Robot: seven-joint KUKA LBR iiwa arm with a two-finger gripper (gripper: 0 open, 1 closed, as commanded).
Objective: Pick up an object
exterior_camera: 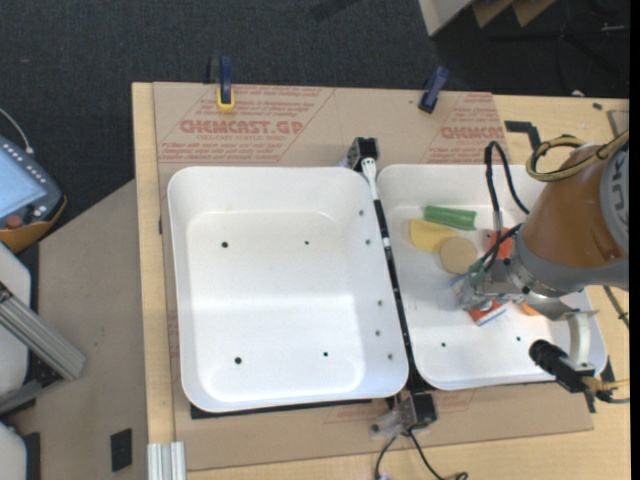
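Arm low over the right bin's cluster of objects.

The gripper (483, 293) sits down in the right bin (440, 363), at about 4 o'clock from a tan disc (458, 256); whether its claw is wide, narrow or holding anything I cannot tell. A yellow piece (428, 234) touches the disc at 10 o'clock, a green cylinder (449, 215) lies beyond at 12, and a red-orange item (488, 314) shows just under the gripper.

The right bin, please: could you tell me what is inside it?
The right bin holds a green cylinder, a yellow piece, a tan disc and the gripper; the arm covers whatever lies beneath it.
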